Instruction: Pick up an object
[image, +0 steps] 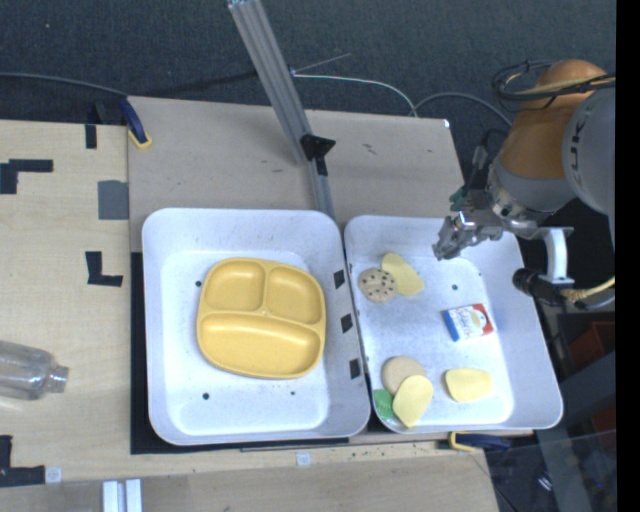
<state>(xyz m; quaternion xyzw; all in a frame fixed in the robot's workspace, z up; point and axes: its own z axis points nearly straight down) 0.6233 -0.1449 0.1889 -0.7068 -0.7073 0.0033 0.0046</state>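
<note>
Claw (450, 240) hung over right bin (530, 330) top edge, grip state unclear. Cookie (376, 285), yellow chip (403, 274), small carton (468, 321) sat below it, apart.

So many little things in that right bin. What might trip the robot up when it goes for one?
1. The cookie and a yellow piece lie touching, so a grab could catch both or neither.
2. The pile sits against the bin's near edge, where the wall may block the gripper.
3. The small carton lies flat and might slide away instead of lifting.
</note>
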